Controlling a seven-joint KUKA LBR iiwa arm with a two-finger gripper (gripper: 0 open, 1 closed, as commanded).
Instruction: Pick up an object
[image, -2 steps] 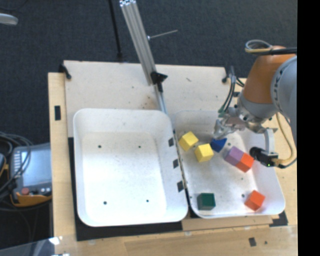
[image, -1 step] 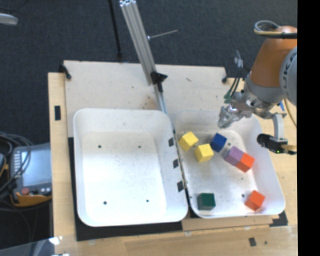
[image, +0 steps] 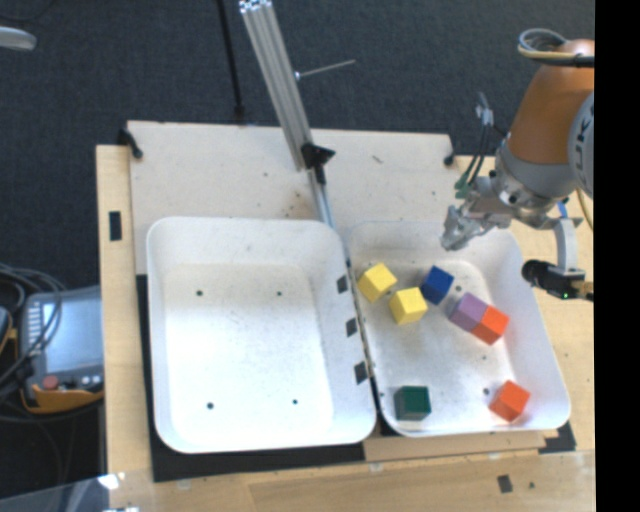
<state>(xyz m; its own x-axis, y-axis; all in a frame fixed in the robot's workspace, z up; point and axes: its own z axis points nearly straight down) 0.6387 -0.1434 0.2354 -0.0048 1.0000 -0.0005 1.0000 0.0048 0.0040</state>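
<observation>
Blocks, 6 (image: 437, 284), unlabelled, lie below gripper (image: 455, 236) in right bin (image: 545, 345).

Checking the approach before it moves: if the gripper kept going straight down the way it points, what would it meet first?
Probably the bare floor of the right bin, with the gripper beside the blue cube; depth is unclear.

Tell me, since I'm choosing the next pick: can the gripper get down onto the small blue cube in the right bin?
Probably yes. The gripper hovers just above and behind the small blue cube, whose top is uncovered; the purple block beside it crowds one side.
</observation>
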